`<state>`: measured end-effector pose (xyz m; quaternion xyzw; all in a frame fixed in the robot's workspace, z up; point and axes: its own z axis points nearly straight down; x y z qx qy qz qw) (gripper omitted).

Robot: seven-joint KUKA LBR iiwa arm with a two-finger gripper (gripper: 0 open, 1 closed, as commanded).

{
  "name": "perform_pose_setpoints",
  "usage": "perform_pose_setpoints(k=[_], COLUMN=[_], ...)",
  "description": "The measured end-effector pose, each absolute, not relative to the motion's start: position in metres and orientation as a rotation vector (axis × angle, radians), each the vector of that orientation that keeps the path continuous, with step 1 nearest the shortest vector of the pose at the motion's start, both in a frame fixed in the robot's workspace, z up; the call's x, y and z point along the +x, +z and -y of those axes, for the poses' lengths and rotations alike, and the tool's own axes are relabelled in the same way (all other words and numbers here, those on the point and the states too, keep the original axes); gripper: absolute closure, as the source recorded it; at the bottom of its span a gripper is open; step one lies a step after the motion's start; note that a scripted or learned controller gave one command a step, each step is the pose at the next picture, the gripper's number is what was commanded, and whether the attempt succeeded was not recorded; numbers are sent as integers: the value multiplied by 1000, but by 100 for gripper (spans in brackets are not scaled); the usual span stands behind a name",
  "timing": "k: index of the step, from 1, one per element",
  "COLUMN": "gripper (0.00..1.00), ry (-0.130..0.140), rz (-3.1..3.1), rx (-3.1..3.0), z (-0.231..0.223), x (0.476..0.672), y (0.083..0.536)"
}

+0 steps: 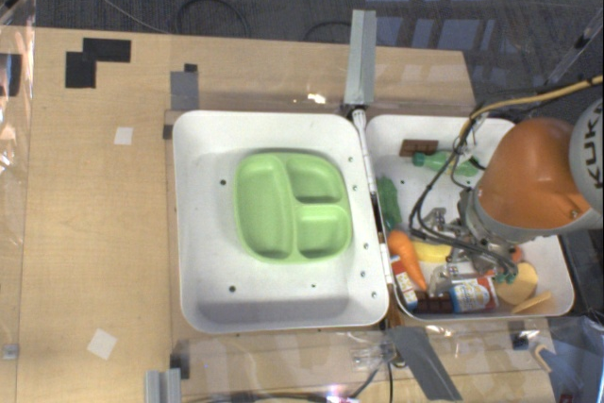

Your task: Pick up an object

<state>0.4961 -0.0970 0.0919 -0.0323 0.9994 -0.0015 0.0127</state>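
The arm's orange band (533,175) hangs over the right bin (396,132). Below it my gripper (472,252) reaches down among the objects piled at that bin's near end. Around it lie an orange carrot (404,249), a yellow piece (432,252), a small bottle with a blue and white label (469,295) and a pale yellow round piece (522,282). A red-and-white item (408,280) lies by the bin's left wall. Farther back are a green bottle (442,162), a brown block (419,147) and a dark green stick (388,201). Whether anything sits inside the gripper is hidden.
The left bin (203,203) holds a light green divided plate (293,207). A grey metal post (360,61) stands behind the wall shared by the bins. Yellow and black cables (491,113) run from the arm over the right bin's far end. Bare wooden bench (85,231) lies to the left.
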Motion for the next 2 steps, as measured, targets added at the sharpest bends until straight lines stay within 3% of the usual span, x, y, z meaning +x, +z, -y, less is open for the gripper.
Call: perform_pose_setpoints(k=[1, 2], gripper=[0, 0], ry=[-7, -15], rz=[-3101, -3004], rx=[-357, -859], z=[141, 198], x=[531, 542], y=[91, 90])
